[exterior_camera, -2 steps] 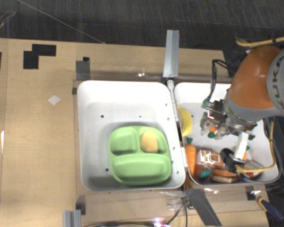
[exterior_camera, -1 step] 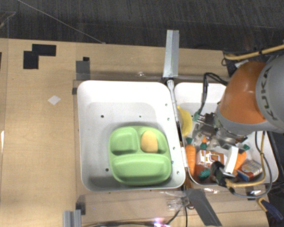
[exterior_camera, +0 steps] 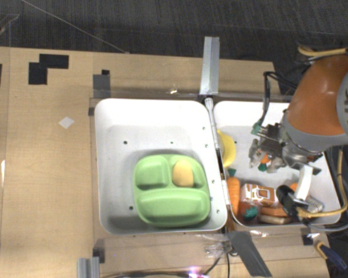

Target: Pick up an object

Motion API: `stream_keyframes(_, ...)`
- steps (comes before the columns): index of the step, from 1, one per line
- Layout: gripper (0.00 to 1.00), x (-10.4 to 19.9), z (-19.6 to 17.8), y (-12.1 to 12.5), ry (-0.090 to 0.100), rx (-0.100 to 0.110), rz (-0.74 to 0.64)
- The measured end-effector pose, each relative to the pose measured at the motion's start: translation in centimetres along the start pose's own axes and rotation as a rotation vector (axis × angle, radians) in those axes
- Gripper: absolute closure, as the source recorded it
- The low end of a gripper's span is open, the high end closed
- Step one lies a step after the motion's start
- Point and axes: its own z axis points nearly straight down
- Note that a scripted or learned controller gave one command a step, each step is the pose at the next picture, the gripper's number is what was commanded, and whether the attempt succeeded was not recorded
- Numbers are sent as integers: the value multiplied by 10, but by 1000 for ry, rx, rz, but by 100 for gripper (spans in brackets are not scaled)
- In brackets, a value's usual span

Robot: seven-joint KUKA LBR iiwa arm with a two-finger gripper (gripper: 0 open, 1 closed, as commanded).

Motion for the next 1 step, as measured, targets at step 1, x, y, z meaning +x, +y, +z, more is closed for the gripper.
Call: stream_keyframes(1, 100, -3, 11, 0, 0, 1, -285)
